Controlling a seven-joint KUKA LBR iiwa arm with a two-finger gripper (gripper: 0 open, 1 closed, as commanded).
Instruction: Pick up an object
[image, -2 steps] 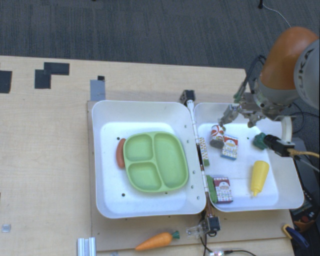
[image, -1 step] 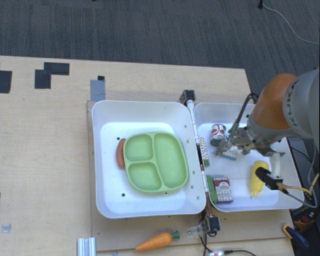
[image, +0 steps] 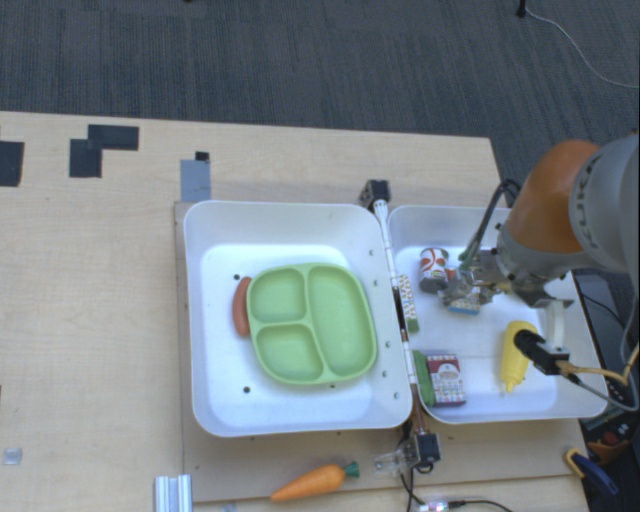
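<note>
My gripper (image: 462, 292) hangs low in the right bin (image: 480, 222), near its middle, reaching in from the right. A small red and white can (image: 434, 264) lies just up and left of it, close to the gripper or touching it. A yellow object (image: 514, 358) lies in the bin's lower right. A red and green box (image: 444, 379) rests at the bin's front left. Something small and bluish (image: 463, 308) shows right under the gripper; I cannot tell what it is.
The left bin (image: 205, 330) holds a green divided plate (image: 310, 322) with a reddish sausage (image: 241, 305) beside its left edge. An orange carrot (image: 310, 483) lies on the bench in front of the bins. Cables run along the bench's right front.
</note>
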